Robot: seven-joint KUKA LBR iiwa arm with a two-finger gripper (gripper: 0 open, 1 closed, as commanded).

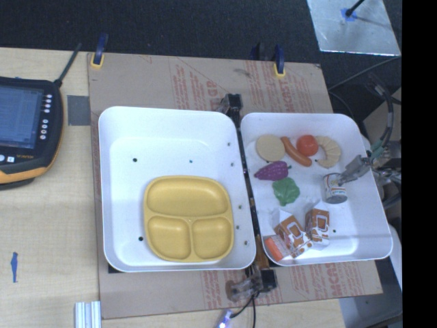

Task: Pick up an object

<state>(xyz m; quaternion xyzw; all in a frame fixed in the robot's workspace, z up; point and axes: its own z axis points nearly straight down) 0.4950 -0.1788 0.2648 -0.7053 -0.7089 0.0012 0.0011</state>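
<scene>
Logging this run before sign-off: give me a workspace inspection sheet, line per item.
Surface: cardboard sheet clamped on a wooden bench, bearing two white bins.
Job's things: right bin holds toy food: tan round, tomato, hot dog, purple eggplant, green piece, small can, brown-and-white cartons.
Clutter: left bin holds a yellow divided plate.
Grippers: gripper low over the right bin beside the can; open or shut cannot be told.
Cables: black cables at the right edge.
Surroundings: teach pendant at left; dark floor beyond.
</scene>
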